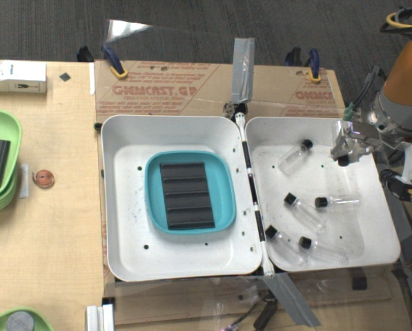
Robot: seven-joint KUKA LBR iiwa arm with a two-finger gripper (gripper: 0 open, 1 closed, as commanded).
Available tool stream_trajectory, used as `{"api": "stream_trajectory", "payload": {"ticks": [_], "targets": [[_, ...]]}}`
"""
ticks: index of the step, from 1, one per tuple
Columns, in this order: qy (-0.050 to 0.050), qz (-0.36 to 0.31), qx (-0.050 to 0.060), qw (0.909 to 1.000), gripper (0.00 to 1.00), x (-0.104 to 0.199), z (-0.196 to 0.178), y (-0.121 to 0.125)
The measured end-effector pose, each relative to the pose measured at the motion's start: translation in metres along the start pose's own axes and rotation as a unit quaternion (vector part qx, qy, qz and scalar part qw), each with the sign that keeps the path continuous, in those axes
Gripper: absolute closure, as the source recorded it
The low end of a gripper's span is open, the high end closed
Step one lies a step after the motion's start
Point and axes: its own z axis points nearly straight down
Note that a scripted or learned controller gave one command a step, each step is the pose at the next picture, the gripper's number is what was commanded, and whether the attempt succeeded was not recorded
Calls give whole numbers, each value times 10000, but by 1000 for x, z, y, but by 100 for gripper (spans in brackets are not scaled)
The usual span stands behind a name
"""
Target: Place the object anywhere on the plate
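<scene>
Where vials (294, 158) lie, hand (345, 150) above, tilted.

At the desk's (54, 254) left edge sit stacked green trays (2, 150), with a small copper disc (44, 178) just beside them. A white box (14, 76) lies near the far-left corner.

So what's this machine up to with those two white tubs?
A robot arm reaches in from the right, its gripper hanging over the upper right part of the right bin. Several small clear vials with black caps lie scattered in that bin. The left bin holds a teal plate with a dark ridged insert. No vial lies on the plate yet.
</scene>
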Motion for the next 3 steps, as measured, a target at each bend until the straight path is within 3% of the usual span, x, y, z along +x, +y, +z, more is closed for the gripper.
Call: {"api": "stream_trajectory", "payload": {"ticks": [2,3], "targets": [[3,-508,4,9987,100,110,5,-42],[0,-1116,7,9937,100,188,20,-95]]}}
